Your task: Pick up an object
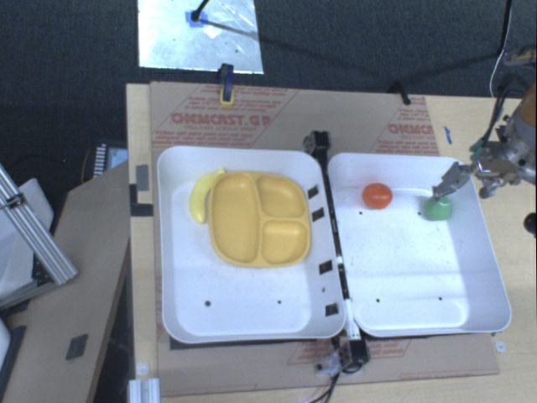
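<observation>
In the right bin (419, 309) a small orange-red round object (377, 195) lies near the back wall. A green object (437, 207) sits to its right, close to the bin's right side. My gripper (468, 185) hovers over the bin's back right corner, open. Its left finger (451, 179) slants down to just above the green object, which lies beside that fingertip, not between the two fingers. In the left bin (193, 309) there is a yellow divided plate (256, 218) with a yellow banana (200, 196) against its left edge.
The bins rest on a cardboard sheet (252, 116) on the bench. A black clip strip (327, 225) runs between the bins. A shiny metal sheet (201, 23) lies behind the bench, and an aluminium frame (33, 233) stands at the left.
</observation>
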